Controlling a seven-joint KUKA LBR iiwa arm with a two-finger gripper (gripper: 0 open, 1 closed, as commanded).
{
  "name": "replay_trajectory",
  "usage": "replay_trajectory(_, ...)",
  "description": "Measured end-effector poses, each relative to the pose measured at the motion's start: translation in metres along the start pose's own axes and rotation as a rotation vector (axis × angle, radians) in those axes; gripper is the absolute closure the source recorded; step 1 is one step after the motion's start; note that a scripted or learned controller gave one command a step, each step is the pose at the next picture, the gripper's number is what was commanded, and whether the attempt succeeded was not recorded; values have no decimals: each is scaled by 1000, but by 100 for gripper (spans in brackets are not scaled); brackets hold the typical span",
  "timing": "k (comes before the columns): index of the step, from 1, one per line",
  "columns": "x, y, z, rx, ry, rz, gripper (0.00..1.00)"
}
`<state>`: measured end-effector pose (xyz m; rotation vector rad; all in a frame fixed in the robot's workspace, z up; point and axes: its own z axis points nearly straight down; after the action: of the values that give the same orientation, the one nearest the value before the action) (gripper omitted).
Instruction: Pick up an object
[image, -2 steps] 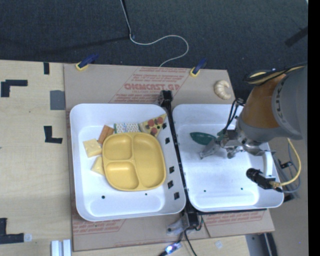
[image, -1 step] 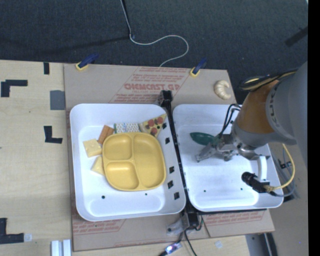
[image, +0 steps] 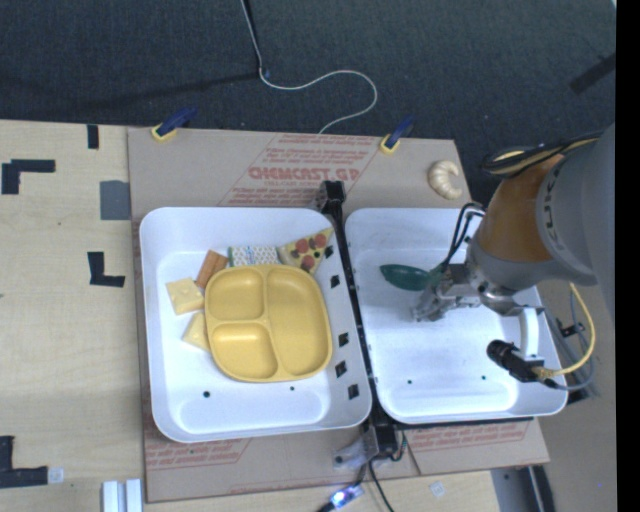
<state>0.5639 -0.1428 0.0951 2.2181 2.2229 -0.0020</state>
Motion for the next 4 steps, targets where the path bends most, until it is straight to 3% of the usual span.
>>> replay_trajectory(3,3,18,-132,-3,2,0,100)
replay_trajectory(4,53,31,-120,2,2,-2,100)
